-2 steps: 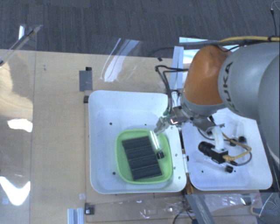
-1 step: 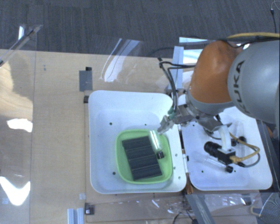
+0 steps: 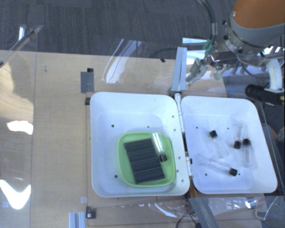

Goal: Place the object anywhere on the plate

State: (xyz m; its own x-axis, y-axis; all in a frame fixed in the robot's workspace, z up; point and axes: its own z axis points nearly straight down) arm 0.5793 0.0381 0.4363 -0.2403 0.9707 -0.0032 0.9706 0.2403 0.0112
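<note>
Overhead view of a wooden bench (image 3: pixel 49 147) with two white bins, the robot arm raised at upper right.

The left bin (image 3: pixel 133 107) holds a green plate (image 3: pixel 123 149). On the plate lies a dark ridged block (image 3: pixel 143 160), and beside it, on the plate's right side, a clear vial (image 3: pixel 158 145) with a black cap, touching the block's edge. The right bin (image 3: pixel 222 109) holds several more clear vials with black caps (image 3: pixel 222 167), scattered apart. The grey arm with its orange band (image 3: pixel 258 13) sits above the far edge of the right bin. Its gripper (image 3: pixel 196 73) points down and left, just past the bins' far rim; whether its fingers are spread or closed I cannot tell.
</note>
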